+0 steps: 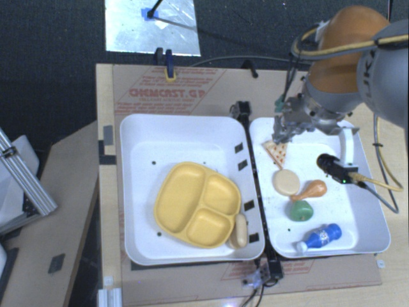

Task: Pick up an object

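Camera view shows my metal two-finger gripper (280, 138) low over the right white bin's (370, 235) back-left corner, just above the flat tan triangular cracker-like piece (276, 152). I cannot tell its grip state. I judge that piece the target, lying clear of the cream disc (286, 182).

Bright, even overhead light; slight softness

Dark carpet (51, 56) covers the floor. A shiny metal sheet (152, 16) lies far behind the wooden bench (70, 171).
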